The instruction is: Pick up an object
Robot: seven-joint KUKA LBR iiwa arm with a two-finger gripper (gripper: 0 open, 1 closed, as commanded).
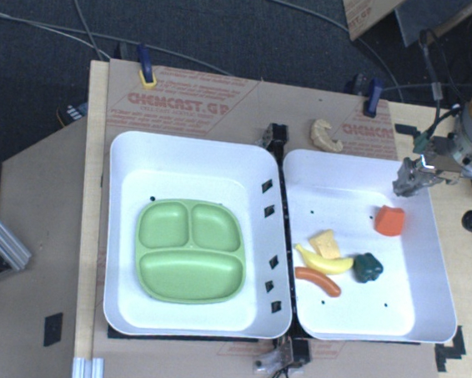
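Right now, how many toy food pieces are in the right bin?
5. Orange-red block toward the far right side; pale yellow wedge, yellow banana and red-orange sausage clustered near the centre; dark green broccoli-like piece just right of the banana. None appear hidden.

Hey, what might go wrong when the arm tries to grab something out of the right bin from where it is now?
Three risks, as I judge them. The banana, cheese wedge, hot dog and dark green piece lie bunched together, so a grab may shove neighbours or catch two. The pincer hangs near the right bin's far rim and could clip it descending. The orange block sits alone and may slide away.
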